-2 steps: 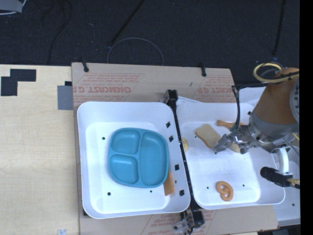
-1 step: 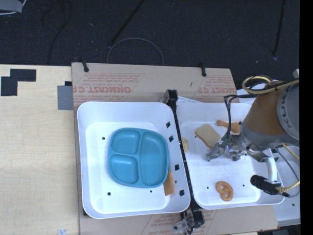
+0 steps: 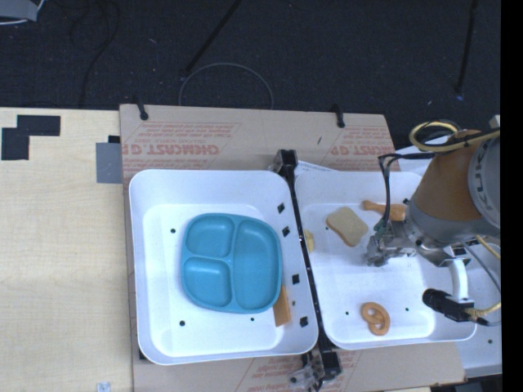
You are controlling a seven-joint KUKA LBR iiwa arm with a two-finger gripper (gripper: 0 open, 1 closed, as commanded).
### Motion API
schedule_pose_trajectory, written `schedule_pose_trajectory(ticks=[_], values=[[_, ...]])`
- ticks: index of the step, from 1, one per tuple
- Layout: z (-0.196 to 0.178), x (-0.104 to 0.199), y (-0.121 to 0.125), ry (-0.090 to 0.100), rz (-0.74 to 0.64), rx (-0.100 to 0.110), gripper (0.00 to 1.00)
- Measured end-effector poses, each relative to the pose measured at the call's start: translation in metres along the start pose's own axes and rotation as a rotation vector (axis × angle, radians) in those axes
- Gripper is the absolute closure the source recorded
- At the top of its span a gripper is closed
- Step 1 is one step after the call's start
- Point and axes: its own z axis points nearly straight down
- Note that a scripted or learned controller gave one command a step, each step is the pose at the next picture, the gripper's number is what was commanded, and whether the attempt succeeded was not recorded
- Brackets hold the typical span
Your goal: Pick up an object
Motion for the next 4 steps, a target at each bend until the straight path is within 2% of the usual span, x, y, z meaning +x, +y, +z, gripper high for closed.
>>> schedule_pose_trajectory(ticks=[1, 3, 4], values=[[-0.062, -0.005, 0.005, -0.003, -0.005, -0.009, 1.00], [-0.176, -0.006, 0.013, -0.003, -0.006, -0.009, 1.00], [-0.176, 0.047, 0.007, 0.000, -0.009, -0.003, 1.00]])
